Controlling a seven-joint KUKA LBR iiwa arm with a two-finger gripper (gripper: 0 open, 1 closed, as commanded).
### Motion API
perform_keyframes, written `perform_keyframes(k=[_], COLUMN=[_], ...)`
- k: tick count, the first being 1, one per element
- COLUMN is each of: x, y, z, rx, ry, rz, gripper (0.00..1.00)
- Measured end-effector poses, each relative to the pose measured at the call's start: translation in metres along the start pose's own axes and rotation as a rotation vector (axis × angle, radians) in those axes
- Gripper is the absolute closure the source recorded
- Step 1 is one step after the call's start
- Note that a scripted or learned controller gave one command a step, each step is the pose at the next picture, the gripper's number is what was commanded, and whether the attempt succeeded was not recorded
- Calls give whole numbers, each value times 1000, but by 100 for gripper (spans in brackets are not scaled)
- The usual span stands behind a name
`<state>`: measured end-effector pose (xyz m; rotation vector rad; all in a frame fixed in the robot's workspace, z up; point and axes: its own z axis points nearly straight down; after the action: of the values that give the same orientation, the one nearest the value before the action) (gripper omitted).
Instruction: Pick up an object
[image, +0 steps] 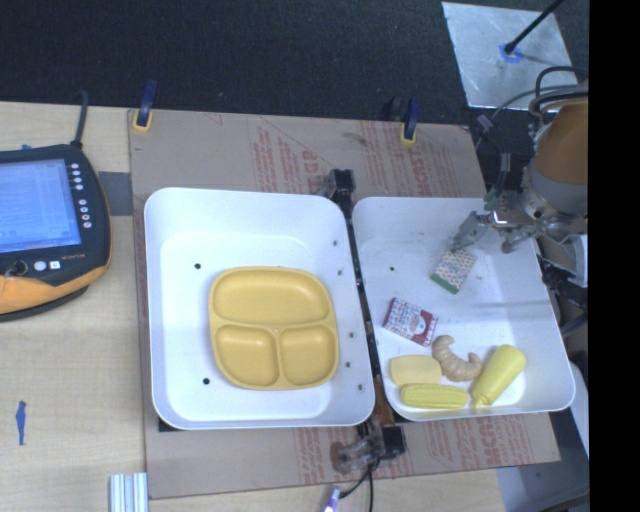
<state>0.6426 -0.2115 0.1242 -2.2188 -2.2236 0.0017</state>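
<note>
The gripper (487, 232) hangs at the right bin's (520, 310) upper right, just above a small green packet (455, 269); its spread fingers grip nothing (nothing lies between them); the pick looks barely begun; descent, closing and lifting remain.

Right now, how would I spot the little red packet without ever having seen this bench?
Look in the right-hand white bin, the one without the yellow tray. Near its middle, above the yellow toy food along the front edge, lies the red packet. It is the only red thing there; the other packet is greenish.
</note>
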Motion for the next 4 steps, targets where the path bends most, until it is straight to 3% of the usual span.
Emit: perform_keyframes(k=[1,2,3,4], x=[53,51,6,20], y=[14,-2,16,-16], z=[-34,29,28,28], rx=[0,-4,-7,-7], ry=[2,-3,-3,-6], rz=[-2,-4,-1,-1], gripper=[0,0,0,0])
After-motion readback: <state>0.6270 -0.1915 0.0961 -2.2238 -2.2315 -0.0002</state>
